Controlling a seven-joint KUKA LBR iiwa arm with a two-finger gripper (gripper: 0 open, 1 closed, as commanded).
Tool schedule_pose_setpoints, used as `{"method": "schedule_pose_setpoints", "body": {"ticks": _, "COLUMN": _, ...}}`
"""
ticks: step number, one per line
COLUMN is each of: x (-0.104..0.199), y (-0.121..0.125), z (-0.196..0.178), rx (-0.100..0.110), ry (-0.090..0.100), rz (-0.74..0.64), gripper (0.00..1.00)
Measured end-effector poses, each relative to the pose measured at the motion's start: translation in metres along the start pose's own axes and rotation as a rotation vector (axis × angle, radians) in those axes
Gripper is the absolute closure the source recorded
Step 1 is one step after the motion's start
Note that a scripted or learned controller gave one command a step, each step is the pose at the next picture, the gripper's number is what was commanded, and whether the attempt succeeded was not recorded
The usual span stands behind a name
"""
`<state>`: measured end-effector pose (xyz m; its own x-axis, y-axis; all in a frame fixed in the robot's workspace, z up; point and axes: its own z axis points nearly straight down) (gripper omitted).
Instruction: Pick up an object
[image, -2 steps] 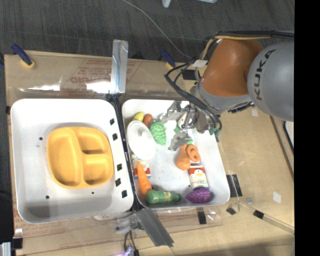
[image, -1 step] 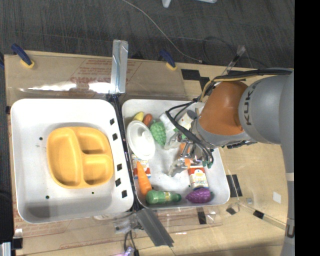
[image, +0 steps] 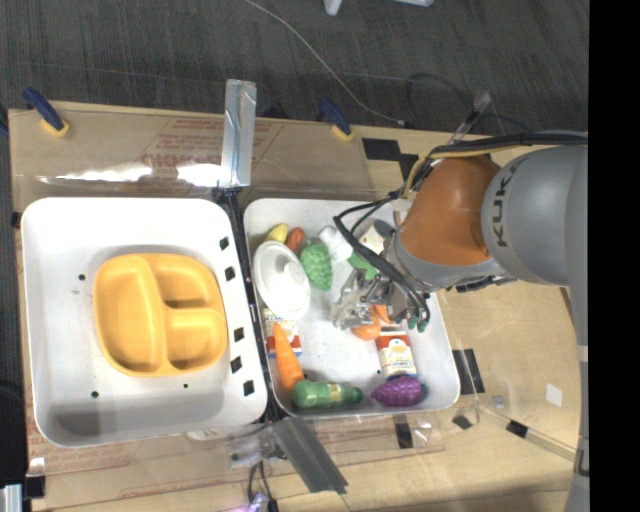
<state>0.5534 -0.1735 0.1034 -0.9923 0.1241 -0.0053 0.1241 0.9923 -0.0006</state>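
Item 1: my gripper (image: 362, 302), lowered into the right bin (image: 440, 345), near its middle. My grey arm (image: 535, 215) with the orange band (image: 450, 215) comes in from the right, cables looped over the wrist. I cannot tell whether my fingers are apart or together; the metal parts blur into the clutter below them.

Item 2: an orange piece (image: 368, 330), lying just under my gripper; whether I touch it I cannot tell.

Item 3: a green bumpy fruit (image: 317, 266), just left of my gripper, beside the white bowl (image: 281, 280) that sits against the bin's left wall.

Item 4: a small yellow piece (image: 276, 234) and a small orange-red piece (image: 296, 239), side by side at the bin's upper left corner.

Item 5: a carrot (image: 287, 362), along the left wall below the bowl, with a small printed carton (image: 285, 332) just above it.

Item 6: a green bottle-like object (image: 325, 395) lying on its side along the bottom wall.

Item 7: a purple grape cluster (image: 398, 391) at the lower right, touching a small bottle with a white label (image: 397, 357) just above it.

Item 8: the left bin (image: 60, 330), holding 1 yellow divided tray (image: 160, 312), well apart from my gripper.
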Motion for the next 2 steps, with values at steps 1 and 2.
{"method": "schedule_pose_setpoints", "body": {"ticks": 1, "x": -0.02, "y": 0.001, "z": -0.178, "rx": 0.002, "ry": -0.008, "rz": 0.071, "gripper": 1.0}}
{"method": "schedule_pose_setpoints", "body": {"ticks": 2, "x": -0.017, "y": 0.013, "z": -0.099, "rx": -0.002, "ry": 0.009, "rz": -0.028, "gripper": 1.0}}
